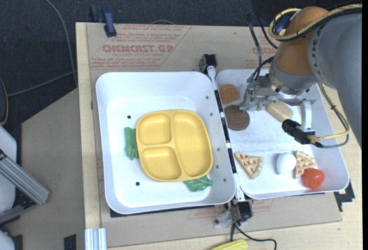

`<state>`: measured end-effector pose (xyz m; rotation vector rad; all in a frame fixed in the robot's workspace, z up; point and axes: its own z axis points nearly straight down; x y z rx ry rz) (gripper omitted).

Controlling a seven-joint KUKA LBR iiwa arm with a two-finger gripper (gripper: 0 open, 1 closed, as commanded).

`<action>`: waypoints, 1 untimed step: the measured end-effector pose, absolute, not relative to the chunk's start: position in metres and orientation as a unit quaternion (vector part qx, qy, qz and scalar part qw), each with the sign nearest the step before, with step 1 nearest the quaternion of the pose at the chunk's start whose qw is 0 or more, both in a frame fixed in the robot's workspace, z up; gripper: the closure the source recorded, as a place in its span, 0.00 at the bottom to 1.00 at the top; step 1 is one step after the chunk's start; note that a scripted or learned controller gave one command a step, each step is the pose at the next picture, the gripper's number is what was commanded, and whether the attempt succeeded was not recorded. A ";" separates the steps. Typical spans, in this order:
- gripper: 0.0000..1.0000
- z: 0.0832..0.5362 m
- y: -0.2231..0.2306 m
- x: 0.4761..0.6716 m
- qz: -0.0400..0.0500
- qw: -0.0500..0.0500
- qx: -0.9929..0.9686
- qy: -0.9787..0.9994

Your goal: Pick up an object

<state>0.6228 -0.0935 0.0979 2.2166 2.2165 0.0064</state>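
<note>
My gripper (pixel 252 102) hangs low over the upper left part of the right bin (pixel 339 154), below the orange wrist band. Just left of it lies a tan round piece (pixel 228 93). A dark brown round patty (pixel 237 119) sits right below and left of it. A beige bread-like piece (pixel 280 112) lies just to its right, partly under the arm. Nothing shows as lifted.
Along the right bin's front lie a pizza slice (pixel 249 164), a white egg (pixel 284 163), a second slice (pixel 303 161) and a red tomato (pixel 313 178). The left bin (pixel 109 128) holds a yellow divided plate (pixel 172 144), a green bean (pixel 130 143) and a green leaf (pixel 199 184).
</note>
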 end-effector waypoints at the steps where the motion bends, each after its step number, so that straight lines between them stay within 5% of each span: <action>1: 1.00 0.185 -0.078 0.549 0.000 -0.001 0.707 0.707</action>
